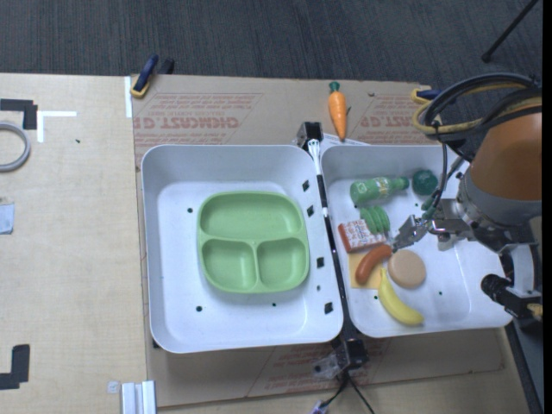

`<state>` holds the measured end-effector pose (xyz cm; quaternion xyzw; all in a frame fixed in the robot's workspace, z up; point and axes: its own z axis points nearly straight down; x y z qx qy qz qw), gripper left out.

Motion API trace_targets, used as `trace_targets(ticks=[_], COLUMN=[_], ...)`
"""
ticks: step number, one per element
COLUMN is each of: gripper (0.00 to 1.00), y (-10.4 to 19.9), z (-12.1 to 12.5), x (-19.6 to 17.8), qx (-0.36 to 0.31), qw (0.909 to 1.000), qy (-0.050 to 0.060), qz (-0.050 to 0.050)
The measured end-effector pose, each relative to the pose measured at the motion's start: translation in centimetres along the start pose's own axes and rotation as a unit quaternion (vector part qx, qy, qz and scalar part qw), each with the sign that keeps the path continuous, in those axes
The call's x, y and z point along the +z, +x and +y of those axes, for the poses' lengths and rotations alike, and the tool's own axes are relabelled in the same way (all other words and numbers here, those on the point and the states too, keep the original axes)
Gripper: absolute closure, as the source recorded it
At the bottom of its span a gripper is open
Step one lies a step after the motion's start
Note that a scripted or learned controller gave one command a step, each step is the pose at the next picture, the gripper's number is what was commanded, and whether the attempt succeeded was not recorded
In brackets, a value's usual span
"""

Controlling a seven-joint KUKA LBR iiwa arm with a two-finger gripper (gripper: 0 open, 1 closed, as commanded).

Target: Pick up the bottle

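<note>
Camera view shows the bottle lying on its side near the back edge of the right bin. The gripper hangs just in front of it, over the toy food, holding nothing; its fingers look slightly open.

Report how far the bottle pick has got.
Done: nothing yet; the green bottle lies on its side near the back of the right bin, untouched. In hand: the gripper hangs low over that bin, nearer the sausage and round bun than the bottle. Left: reach the bottle, grasp it, lift it.
</note>
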<state>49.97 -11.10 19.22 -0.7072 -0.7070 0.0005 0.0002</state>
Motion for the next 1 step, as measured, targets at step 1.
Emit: trace_targets(ticks=[1], gripper=[1.0], y=[-0.03], z=[0.03], x=[-0.94], qx=[0.001], qw=[1.0], qy=[0.0], qz=[0.0])
